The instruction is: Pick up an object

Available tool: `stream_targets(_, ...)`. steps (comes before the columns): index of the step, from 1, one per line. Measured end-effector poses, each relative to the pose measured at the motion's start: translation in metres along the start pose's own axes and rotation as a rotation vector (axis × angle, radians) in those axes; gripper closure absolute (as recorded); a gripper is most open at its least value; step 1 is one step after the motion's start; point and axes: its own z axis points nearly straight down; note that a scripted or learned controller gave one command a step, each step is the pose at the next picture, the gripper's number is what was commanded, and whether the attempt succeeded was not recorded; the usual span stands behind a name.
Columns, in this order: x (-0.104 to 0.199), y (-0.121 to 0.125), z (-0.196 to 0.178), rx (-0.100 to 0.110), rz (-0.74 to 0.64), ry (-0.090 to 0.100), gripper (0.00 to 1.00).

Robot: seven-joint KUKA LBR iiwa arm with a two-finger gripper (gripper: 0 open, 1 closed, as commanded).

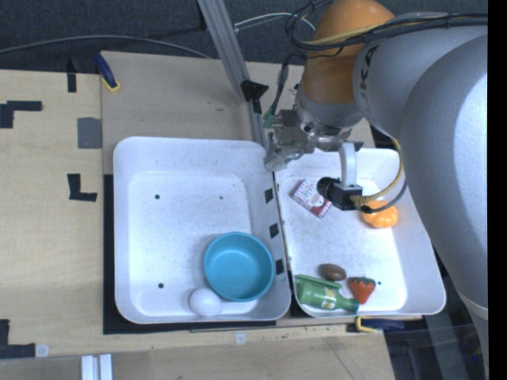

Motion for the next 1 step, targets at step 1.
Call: stream_targets(1, 0.0472, 0.0279, 0.0111, 0.001, 0.001, 0.000, 1.00)
